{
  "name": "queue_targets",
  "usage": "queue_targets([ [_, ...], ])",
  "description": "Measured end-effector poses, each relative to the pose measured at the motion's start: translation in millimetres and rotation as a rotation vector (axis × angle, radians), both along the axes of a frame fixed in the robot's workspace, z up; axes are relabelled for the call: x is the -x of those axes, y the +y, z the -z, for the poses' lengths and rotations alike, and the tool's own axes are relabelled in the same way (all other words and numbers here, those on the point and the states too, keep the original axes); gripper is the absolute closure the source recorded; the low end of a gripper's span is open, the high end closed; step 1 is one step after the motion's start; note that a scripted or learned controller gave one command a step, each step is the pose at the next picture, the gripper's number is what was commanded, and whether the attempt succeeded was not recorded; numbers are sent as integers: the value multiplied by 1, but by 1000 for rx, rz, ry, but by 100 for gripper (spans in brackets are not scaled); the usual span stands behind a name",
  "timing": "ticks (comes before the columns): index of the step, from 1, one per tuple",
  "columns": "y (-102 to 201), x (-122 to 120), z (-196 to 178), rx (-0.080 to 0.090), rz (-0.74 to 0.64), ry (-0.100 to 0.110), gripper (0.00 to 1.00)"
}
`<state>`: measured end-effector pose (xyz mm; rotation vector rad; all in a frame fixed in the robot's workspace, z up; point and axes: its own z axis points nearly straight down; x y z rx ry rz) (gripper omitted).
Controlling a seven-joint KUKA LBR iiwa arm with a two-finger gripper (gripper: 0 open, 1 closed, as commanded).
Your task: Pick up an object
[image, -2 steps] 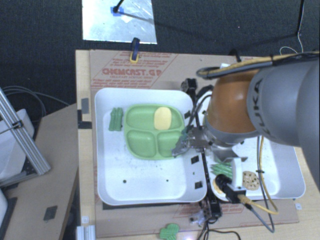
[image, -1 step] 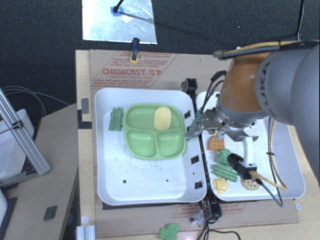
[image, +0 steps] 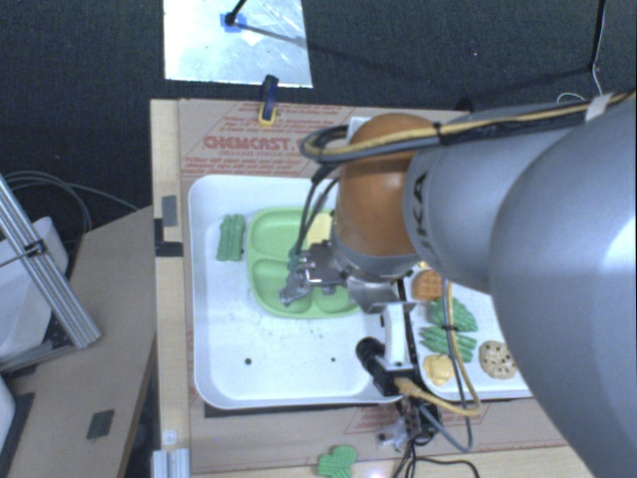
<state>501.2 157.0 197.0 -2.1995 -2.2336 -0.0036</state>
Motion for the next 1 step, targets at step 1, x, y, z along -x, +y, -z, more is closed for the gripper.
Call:
queue_targets([
  [1,-98,15,13,10,21,-3,0],
])
